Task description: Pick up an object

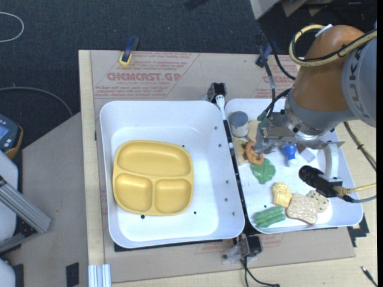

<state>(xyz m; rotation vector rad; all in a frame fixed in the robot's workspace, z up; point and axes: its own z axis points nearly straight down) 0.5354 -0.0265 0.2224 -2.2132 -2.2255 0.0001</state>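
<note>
Camera view, nearest first: a green pea pod and a cracker lie at the front of the right bin, and a yellow divided plate lies in the left bin. Farther back, the gripper sits over an orange pretzel; whether it is parted or closed cannot be told. A grey can stands beyond.

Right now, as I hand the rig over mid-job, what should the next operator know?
Gripper: low over the right bin, just above the orange pretzel. Nothing can be seen in its grasp.
Right bin: grey cup, blue piece, green leaf, corn piece, cracker and green pod, all lying on the bin floor.
Left bin: yellow divided plate.
Done: the approach, probably to the pretzel.
Left: grasp and lift an object.
</note>
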